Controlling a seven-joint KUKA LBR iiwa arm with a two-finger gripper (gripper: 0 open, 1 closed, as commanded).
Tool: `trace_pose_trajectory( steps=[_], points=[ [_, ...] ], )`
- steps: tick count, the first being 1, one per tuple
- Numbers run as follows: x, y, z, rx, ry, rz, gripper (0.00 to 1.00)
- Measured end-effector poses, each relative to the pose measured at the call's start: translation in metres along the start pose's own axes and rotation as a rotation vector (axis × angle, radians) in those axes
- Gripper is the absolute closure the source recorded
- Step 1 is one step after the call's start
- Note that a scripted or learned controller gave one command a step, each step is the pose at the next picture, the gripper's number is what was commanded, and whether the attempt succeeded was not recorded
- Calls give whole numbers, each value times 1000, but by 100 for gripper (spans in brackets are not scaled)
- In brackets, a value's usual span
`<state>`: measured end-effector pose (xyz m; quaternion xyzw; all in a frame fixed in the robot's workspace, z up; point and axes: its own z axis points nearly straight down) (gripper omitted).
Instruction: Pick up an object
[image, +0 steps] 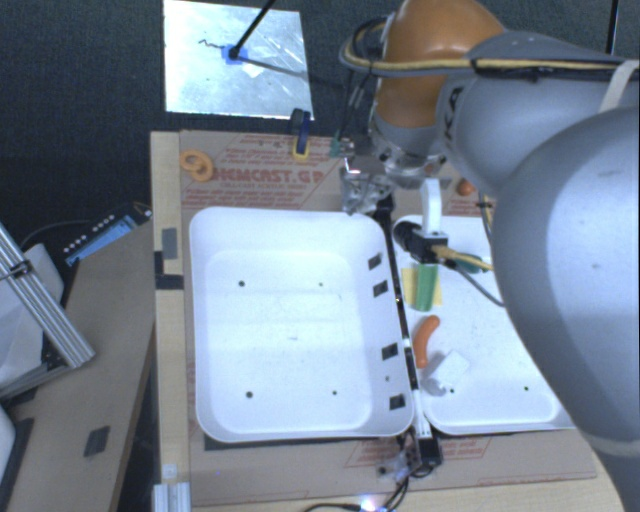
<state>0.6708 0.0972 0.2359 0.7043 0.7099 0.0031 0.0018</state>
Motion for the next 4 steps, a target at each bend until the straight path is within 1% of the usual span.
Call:
trace_pose_trajectory(
  steps=[1,2,3,4],
  points=[
    [76,-2,-32,2,3,-4,100],
    [142,-1,-33,3,1,-1,100],
    [137,-1,-31,5,-1,2,100],
    [137,-59,12,13,-3,7,100]
  ],
)
